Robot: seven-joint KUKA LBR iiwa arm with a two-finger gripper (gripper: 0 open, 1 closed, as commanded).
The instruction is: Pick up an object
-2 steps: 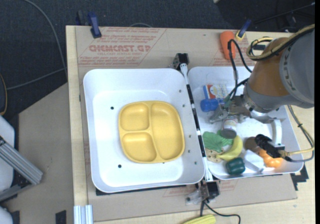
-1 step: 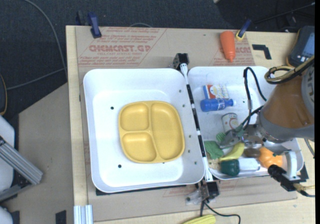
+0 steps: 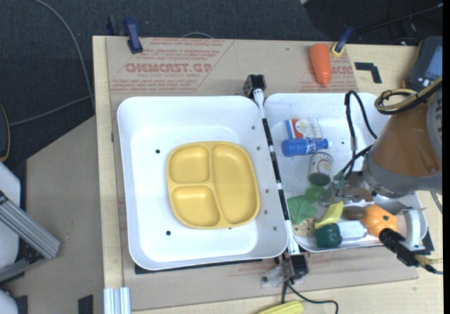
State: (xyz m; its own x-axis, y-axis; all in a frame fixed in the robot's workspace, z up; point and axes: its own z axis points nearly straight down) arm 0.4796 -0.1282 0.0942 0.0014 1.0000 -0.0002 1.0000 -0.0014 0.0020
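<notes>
At the near edge of the bench point(image 3: 211, 291), just below the bins, a yellow cable end point(image 3: 285, 307) lies closest to the lens. Above it the right bin point(image 3: 278, 105) holds the clutter: a dark green round object point(image 3: 327, 237) in the near corner, a yellow piece point(image 3: 330, 213) touching it, a green leafy item point(image 3: 304, 205), an orange toy point(image 3: 377, 221), a clear jar point(image 3: 321, 165), a blue bottle point(image 3: 304, 145) and a small white carton point(image 3: 302, 126) at the far side. The left bin point(image 3: 133, 165) carries a yellow divided plate point(image 3: 211, 184). An orange carrot-like toy point(image 3: 320, 63) sits on the bench beyond the bins. The arm point(image 3: 408, 151) leans in from the right, and its gripper point(image 3: 342, 190) is low among the near-side clutter, close to the yellow piece and the leafy item; whether the pincer is apart or together cannot be told from this angle, and nothing is visibly clamped. The likely step is settling on one item in that crowded corner. To do it well, the descent should centre on a single object, probably the yellow piece, with neighbours kept clear of the closing path, since packed items can wedge or slip aside.
</notes>
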